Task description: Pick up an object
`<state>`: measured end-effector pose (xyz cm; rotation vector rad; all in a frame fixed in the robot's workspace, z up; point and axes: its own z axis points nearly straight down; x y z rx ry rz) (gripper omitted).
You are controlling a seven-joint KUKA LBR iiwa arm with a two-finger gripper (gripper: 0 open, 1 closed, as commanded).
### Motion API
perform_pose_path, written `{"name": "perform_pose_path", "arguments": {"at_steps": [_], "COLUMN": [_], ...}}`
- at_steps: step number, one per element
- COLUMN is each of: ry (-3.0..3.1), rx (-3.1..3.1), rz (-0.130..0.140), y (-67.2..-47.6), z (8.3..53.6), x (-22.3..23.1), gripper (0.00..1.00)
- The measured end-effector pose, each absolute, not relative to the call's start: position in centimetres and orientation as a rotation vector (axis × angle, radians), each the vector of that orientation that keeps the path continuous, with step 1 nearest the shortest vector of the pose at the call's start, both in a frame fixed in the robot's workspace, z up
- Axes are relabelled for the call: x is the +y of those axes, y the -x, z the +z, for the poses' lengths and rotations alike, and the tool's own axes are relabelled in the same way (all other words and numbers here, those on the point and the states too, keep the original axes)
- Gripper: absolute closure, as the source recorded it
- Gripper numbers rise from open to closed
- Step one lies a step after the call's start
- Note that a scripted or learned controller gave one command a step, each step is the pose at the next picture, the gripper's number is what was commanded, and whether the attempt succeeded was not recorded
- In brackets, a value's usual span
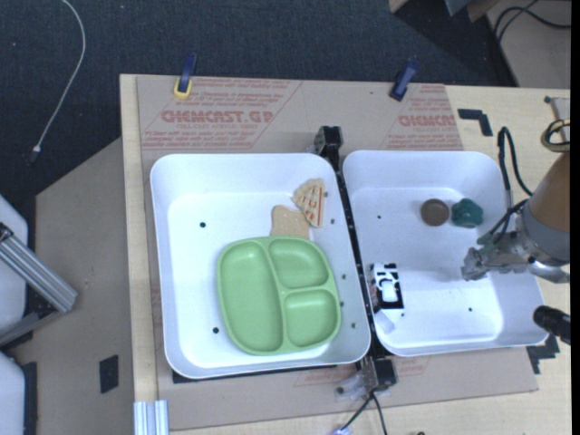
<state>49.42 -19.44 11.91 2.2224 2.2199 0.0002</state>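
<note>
In the right bin (426,320), a small brown round object (435,212) lies beside a teal object (468,213) near the far right corner; the two nearly touch. My gripper (483,261) hangs low over the right side of this bin, a little nearer the front than the teal object and apart from it. The grey arm (553,216) reaches in from the right edge. I see nothing held in the gripper. In the left bin (181,243) lie a green divided plate (276,294) and two tan waffle-like pieces (304,208) just behind it.
A black and white tag (388,285) sits on the divider between the bins. Clamps (184,80) (403,80) hold the cardboard bench top at the back. Cables run along the right bin's far right corner (504,157).
</note>
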Motion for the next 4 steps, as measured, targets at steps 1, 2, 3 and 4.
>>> {"name": "perform_pose_path", "arguments": {"at_steps": [1,2,3,4], "ry": [-2.218,-2.216,-2.215,-2.217], "rx": [2.216,2.215,2.217,2.230], "rz": [0.002,0.003,0.004,0.002], "y": [-48.9,-48.5,-48.6,-49.2], "z": [17.5,22.8,27.8,26.7], "x": [-20.3,-21.3,-21.3,-16.0], "gripper": [1.00,1.00,1.00,1.00]}}
